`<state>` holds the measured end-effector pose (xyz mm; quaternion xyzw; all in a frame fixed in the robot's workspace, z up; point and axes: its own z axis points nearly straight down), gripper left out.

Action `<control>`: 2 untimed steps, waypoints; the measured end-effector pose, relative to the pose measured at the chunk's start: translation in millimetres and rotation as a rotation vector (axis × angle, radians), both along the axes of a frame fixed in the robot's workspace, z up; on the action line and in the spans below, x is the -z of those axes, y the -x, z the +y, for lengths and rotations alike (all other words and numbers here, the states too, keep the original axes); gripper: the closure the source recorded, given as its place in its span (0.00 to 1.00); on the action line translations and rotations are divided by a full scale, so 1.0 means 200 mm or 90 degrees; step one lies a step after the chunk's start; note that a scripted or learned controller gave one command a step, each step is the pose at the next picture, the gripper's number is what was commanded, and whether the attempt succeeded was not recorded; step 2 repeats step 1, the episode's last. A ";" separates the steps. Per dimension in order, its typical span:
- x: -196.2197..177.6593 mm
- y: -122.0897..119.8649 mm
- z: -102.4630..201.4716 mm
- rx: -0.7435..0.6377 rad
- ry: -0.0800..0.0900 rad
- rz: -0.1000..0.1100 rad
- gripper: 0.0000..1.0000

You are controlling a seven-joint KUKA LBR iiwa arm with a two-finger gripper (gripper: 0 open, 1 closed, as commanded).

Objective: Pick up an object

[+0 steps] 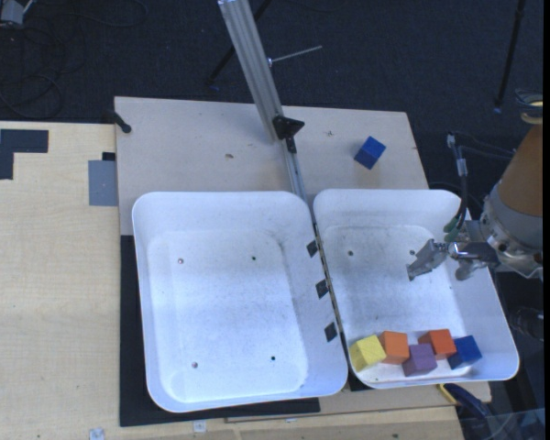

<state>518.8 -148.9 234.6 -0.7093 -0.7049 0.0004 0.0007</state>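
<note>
Tool [424, 262] of our arm hangs over the right bin [385, 211], near its right wall and about halfway along it, well apart from the blocks. Its fingers point toward the left, and we cannot tell whether they are apart or together, because they look like one grey shape against the white floor. Nothing shows between them.

Our objects are small cubes with matte faces, and they lie together in the near end of the right bin. From left to right we see a yellow block [368, 350], an orange block [395, 345], a purple block [420, 359], a second orange block [438, 341] and a dark blue block [465, 349]. They are pressed close, each one touching or just beside its neighbour, and the purple one sits a little in front of the two orange ones.

One more blue block [370, 151] rests on the desk [192, 145] outside the bins, behind the right bin, tilted so that one corner points at us. The left bin [165, 218] stands beside the right one, with black clips [322, 288] along the edge where the two meet.
</note>
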 end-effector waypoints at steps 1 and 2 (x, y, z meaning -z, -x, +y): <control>0.00 0.00 0.00 0.001 0.000 0.000 0.00; 0.00 0.00 0.00 0.001 0.000 0.000 0.00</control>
